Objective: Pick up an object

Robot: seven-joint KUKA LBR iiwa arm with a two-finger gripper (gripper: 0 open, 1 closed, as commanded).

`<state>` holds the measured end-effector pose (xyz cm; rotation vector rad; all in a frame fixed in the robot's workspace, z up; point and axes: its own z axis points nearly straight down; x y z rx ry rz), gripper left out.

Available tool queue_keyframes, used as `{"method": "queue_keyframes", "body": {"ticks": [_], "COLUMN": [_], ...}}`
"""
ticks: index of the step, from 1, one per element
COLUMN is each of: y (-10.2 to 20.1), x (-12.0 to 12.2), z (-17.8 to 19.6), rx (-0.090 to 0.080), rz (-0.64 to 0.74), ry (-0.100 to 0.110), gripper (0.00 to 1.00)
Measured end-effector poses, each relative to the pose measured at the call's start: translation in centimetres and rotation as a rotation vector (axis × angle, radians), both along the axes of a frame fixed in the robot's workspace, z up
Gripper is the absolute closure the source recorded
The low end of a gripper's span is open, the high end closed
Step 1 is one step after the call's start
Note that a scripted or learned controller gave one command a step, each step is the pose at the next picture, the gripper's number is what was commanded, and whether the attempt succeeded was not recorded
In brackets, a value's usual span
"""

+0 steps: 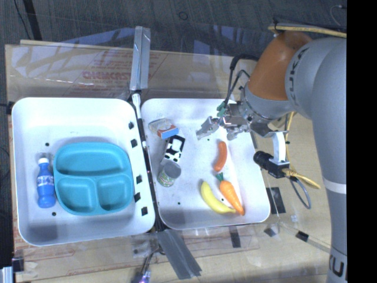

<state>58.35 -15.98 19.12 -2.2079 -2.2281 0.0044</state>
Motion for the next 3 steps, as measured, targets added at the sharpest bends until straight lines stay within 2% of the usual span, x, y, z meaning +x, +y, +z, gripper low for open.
{"method": "queue_keyframes", "body": {"ticks": [1,2,3], "y": [-4.4,-4.4,-3.3], "x": [-1.0,-1.0,0.4], "z": [-9.9,-8.9,4.3], "rx": [-0.002,-0.001,-0.002], "rz": [-0.084,-0.08,0.012], "ry": [-0.003,0.0,-0.005], "gripper": [0.0,1.0,1.0]}}
